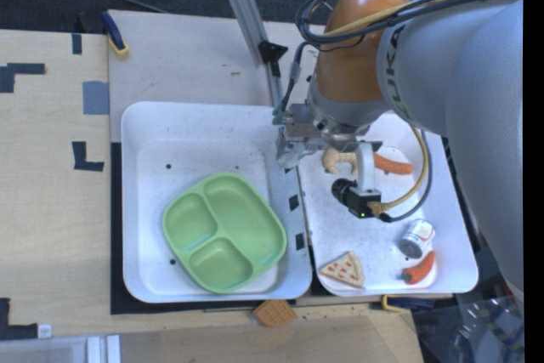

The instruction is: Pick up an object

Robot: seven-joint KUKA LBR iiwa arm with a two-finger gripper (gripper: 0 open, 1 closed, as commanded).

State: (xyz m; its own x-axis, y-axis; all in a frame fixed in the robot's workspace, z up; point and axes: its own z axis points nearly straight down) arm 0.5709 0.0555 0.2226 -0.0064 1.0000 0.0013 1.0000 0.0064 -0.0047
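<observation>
My gripper (pixel 290 150) hangs under the orange wrist band, over the divider between the two bins. Just to its right, in the right bin (pixel 455 255), lies a tan curved pastry-like piece (pixel 338 159), partly hidden by the wrist. An orange carrot (pixel 393 164) lies further right. Toward the front of that bin are a small silver can (pixel 416 237), a red chili-like piece (pixel 421 268) and a triangular sandwich slice (pixel 342 269). I see nothing held in the gripper.
A green divided plate (pixel 223 230) lies in the left bin (pixel 144 140). A brown cookie (pixel 274 313) sits on the bench in front of the bins. A slanted metal pole (pixel 242 4) rises behind the bins. The arm covers the right bin's back.
</observation>
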